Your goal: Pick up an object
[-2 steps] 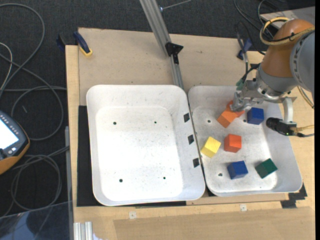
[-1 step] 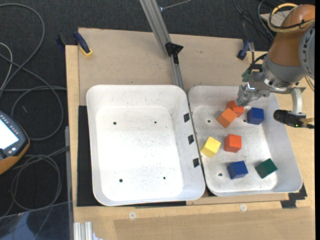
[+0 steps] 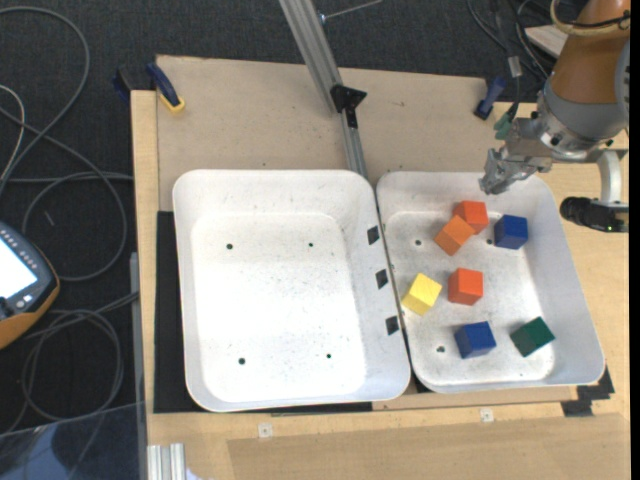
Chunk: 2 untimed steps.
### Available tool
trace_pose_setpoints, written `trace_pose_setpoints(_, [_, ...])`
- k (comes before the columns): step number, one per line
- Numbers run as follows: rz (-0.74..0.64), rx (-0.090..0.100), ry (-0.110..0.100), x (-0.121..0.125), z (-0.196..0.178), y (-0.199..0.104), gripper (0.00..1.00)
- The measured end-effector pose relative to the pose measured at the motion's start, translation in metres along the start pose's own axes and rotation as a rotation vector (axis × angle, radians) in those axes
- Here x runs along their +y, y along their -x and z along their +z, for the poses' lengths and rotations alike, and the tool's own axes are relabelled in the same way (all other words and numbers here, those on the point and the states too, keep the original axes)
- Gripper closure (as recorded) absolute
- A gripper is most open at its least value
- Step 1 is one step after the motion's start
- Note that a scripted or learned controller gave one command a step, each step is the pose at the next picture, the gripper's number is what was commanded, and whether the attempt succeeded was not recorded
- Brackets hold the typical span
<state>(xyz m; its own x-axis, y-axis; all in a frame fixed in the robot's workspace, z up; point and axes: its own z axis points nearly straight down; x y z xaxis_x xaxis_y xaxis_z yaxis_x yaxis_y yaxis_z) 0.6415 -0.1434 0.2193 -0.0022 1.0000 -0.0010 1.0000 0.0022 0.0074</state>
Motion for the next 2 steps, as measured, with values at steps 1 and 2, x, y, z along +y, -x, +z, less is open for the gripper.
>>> trace_pose_setpoints(1, [0.0, 0.0, -0.001, 0.002, -0.037, 0.0, 1.0])
trace_pose_setpoints(2, [-0.002, 0.003, -0.009, -0.027, -0.04, -0.05, 1.0])
